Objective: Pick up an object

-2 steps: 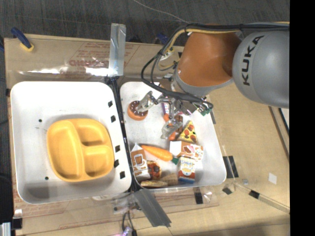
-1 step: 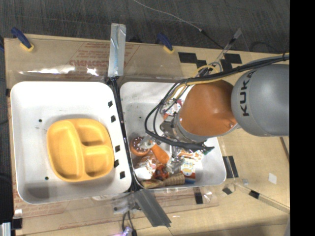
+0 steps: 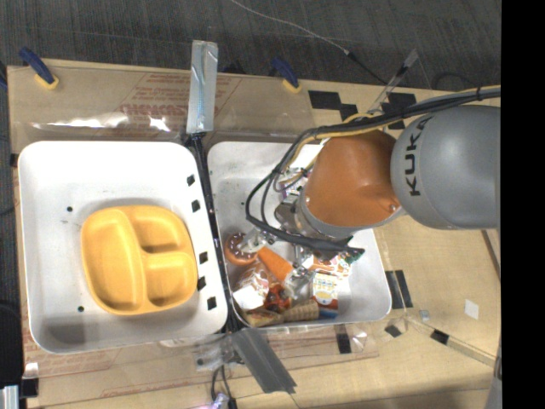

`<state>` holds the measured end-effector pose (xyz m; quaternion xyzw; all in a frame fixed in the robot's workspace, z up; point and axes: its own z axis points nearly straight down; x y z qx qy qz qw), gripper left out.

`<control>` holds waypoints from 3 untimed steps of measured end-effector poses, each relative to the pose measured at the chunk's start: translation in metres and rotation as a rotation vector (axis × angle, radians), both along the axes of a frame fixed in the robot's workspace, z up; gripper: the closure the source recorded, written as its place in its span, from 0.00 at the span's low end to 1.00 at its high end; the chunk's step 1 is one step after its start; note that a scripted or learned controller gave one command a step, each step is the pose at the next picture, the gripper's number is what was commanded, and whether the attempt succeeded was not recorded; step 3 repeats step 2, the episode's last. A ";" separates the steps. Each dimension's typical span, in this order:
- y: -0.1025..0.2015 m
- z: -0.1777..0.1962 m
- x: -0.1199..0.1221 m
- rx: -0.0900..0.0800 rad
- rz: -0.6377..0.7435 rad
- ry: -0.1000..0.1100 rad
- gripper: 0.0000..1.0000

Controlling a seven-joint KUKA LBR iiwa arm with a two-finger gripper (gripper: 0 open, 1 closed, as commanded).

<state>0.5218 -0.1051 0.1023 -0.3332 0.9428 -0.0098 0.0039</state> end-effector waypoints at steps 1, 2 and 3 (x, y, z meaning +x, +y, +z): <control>0.005 0.008 0.001 0.007 0.007 -0.004 1.00; 0.028 0.149 0.030 0.011 0.134 -0.001 1.00; 0.028 0.149 0.030 0.011 0.134 -0.001 1.00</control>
